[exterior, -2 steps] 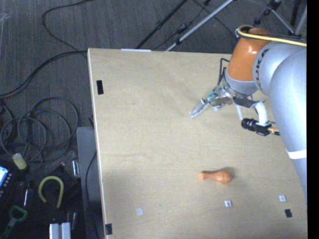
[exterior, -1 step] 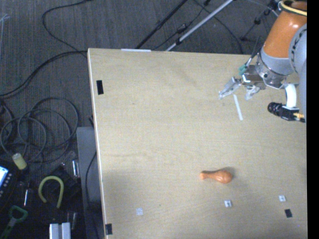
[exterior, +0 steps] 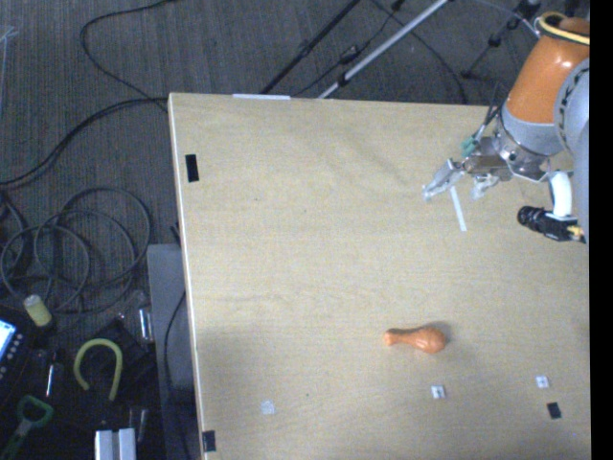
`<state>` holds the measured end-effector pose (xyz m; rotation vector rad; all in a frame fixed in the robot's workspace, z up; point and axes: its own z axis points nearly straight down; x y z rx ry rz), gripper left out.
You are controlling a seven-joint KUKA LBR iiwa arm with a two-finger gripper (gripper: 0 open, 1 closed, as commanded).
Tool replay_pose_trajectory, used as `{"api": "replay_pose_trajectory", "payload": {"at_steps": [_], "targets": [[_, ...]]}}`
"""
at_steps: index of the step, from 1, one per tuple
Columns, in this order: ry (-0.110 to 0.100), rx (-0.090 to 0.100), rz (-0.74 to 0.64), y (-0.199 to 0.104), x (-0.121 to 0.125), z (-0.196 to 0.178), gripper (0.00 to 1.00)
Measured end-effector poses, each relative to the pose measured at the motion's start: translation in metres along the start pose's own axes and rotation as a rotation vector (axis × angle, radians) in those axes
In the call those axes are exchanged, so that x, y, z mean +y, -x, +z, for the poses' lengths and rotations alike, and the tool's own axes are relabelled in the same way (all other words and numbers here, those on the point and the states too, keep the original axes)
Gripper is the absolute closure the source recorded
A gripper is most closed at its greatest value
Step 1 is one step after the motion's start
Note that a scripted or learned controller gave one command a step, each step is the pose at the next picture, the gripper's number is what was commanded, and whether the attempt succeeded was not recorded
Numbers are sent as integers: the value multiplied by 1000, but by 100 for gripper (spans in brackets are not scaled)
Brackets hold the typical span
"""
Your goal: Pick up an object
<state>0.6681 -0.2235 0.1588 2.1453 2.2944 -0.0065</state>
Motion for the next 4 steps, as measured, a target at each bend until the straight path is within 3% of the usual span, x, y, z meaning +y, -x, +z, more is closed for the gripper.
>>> {"api": "replay_pose_trajectory", "payload": {"at_steps": [1,2,3,4], "targets": [[2,1,-217,-2,1,75,0],[3,-2,-218,-2,2,64,100],[4,3,-166,-74,6,-13,100],[4,2,-490,-51,-26,-22,100]]}}
